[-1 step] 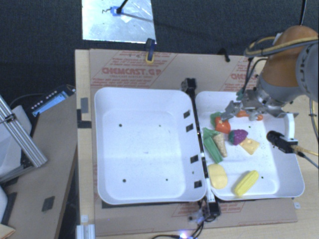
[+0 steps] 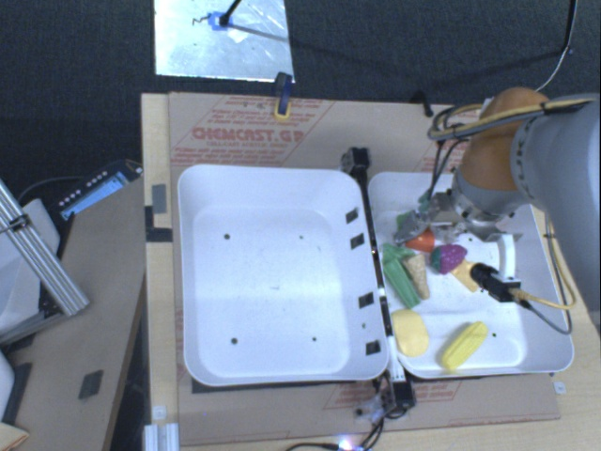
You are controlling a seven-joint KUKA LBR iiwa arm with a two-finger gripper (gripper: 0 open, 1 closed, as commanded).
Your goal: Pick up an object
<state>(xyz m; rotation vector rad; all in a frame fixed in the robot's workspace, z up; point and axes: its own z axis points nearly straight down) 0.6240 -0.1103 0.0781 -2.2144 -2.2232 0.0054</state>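
The right bin [image 2: 535,346] holds several toy foods. A long green piece [image 2: 401,280] lies by the bin's left wall with a tan piece [image 2: 418,276] beside it. A red-orange piece [image 2: 422,241] and a purple one [image 2: 449,256] sit in the middle. Nearer the front are a pale yellow lump [image 2: 408,332] and a yellow corn cob [image 2: 464,344]. My gripper [image 2: 430,218] hangs low over the bin's back left area, right above a dark green piece [image 2: 409,224] and the red-orange piece. Its tip is hidden by the wrist.
The left bin [image 2: 272,271] lies beside the right one, with a row of black clips [image 2: 364,271] along the shared wall. A black plug on a yellow cable [image 2: 498,284] trails over the right bin. The grey arm [image 2: 554,158] covers the bin's back right.
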